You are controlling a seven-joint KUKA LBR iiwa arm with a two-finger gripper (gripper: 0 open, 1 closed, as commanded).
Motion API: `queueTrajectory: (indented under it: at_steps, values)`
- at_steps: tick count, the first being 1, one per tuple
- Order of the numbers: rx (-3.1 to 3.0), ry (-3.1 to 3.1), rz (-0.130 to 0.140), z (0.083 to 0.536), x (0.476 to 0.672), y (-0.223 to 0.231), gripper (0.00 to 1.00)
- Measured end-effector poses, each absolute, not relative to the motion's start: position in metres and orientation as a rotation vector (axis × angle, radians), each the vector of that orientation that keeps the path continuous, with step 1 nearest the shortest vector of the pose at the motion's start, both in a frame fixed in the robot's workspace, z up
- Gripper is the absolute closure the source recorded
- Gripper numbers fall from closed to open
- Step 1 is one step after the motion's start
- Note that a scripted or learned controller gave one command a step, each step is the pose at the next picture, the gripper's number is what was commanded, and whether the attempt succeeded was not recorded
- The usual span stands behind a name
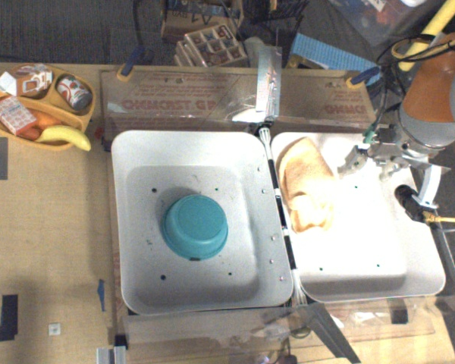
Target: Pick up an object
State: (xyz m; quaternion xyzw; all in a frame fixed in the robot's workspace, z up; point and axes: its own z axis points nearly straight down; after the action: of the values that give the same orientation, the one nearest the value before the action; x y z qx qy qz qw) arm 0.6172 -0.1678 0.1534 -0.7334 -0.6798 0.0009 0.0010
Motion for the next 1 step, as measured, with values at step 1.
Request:
queueTrajectory:
  at_steps: [1]
  values:
    - [-1.776, -2.601, 0.002, 0.0917, 0.6685, -0.1169, 0.0]
